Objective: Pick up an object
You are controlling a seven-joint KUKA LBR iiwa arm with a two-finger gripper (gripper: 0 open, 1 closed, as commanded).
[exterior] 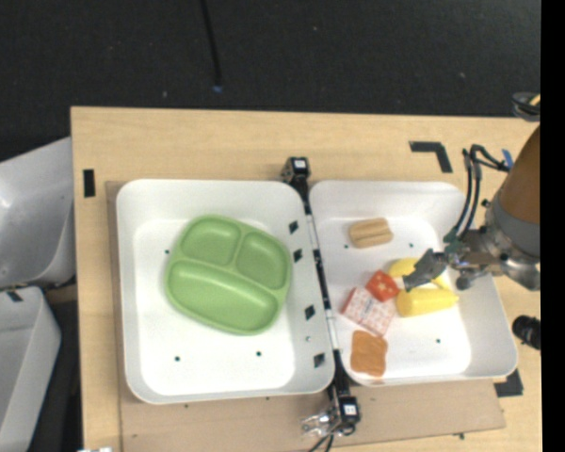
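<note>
The right bin (452,205) holds several small items. A tan bread-like block (369,233) lies toward its back. Near the middle sit a red piece (383,286), a small yellow piece (407,269) and a longer yellow piece (426,300). A pink checkered packet (367,311) and an orange piece (368,353) lie toward the front left. My gripper (437,264) reaches in from the right and hangs low, right over the yellow pieces, its dark tip overlapping the small one. Whether it touches either of them I cannot tell.
In the left bin (141,224) lies a green divided plate (228,273). A black clamp (296,169) sits at the back of the ridge between the bins. The grey arm with its orange band (518,196) rises over the right bin's right edge.
</note>
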